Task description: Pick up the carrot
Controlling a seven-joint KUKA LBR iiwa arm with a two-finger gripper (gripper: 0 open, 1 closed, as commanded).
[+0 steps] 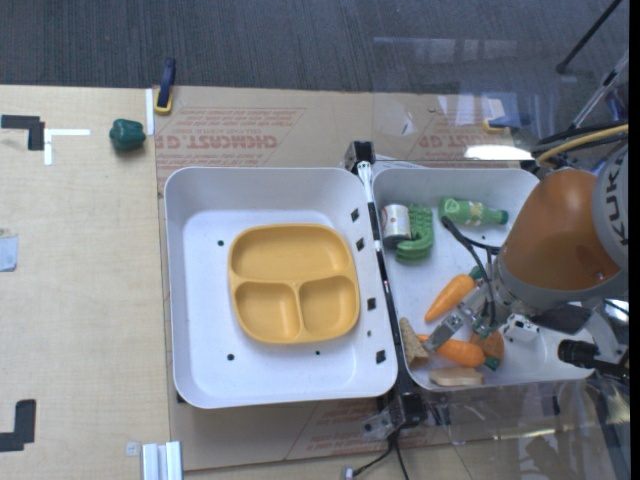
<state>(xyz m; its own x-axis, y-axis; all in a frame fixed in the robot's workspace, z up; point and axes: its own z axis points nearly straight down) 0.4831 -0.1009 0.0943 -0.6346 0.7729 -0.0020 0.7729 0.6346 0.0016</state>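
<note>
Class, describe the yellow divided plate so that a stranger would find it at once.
Find the left white bin. The yellow plate lies flat in its middle. It has three compartments and is the sole item in that bin.

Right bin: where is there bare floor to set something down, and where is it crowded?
Right bin: bare floor between the green bottle and the upper carrot. The near corner is crowded: gripper, lower carrot, other pieces. The left bin has a bare margin around the yellow tray.

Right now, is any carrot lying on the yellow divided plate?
No. The yellow plate sits in the left bin; a carrot lies in the right bin.
</note>
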